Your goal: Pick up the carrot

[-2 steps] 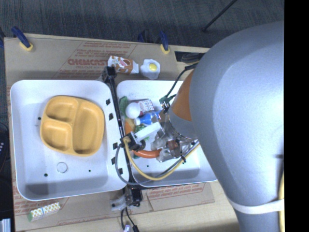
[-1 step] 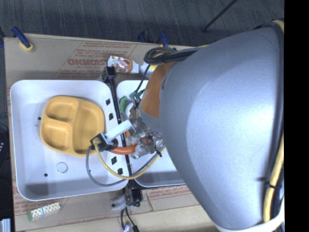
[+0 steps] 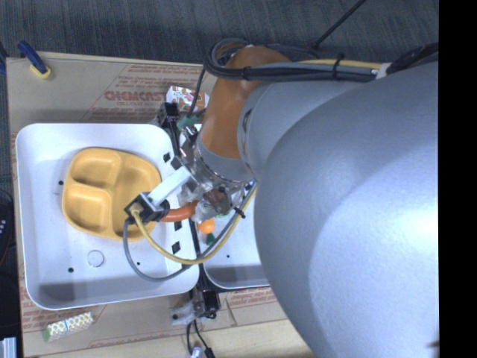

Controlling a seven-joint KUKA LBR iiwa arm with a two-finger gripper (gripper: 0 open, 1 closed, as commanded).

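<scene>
Closest to the lens, my grey arm (image 3: 350, 200) with its orange band fills the right side, and past it the cardboard (image 3: 89, 69) on the bench carries large red print too blurred to read with certainty. My hand (image 3: 203, 200) hangs over the right edge of the left bin (image 3: 22, 200), beside the yellow divided plate (image 3: 108, 189). The carrot (image 3: 181, 213) shows orange right at my hand, though I cannot tell whether the hand is apart or clamped on it.
</scene>
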